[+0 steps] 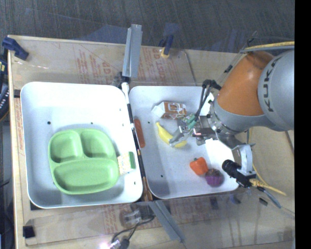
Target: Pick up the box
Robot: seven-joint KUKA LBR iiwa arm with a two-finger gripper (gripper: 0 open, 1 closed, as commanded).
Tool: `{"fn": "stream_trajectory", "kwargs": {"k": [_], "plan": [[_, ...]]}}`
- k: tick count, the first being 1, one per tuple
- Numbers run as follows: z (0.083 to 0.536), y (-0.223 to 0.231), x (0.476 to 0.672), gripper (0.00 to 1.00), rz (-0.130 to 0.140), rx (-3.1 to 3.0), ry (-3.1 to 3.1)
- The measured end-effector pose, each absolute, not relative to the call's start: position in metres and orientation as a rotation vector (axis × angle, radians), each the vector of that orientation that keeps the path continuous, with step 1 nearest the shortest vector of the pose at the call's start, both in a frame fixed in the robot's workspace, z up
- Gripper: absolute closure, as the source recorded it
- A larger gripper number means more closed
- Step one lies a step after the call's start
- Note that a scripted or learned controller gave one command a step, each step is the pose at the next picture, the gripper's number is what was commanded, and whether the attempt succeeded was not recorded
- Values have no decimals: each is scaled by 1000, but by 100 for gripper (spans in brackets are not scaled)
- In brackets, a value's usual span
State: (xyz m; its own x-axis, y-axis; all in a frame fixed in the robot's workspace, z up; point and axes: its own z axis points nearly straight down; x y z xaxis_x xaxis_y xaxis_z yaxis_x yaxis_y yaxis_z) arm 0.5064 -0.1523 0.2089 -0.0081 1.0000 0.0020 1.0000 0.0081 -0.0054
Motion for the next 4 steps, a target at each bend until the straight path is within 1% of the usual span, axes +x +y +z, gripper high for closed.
{"fn": "stream_trajectory", "kwargs": {"k": [1,2,3,4], "plan": [[183,-203,591,0,2,-2213,-2225],[115,-209,653,0,-17,-2153,-2314],[92,-202,579,0,1,-2098,-2336],[143,-211,609,0,0,-2141,-2298]]}}
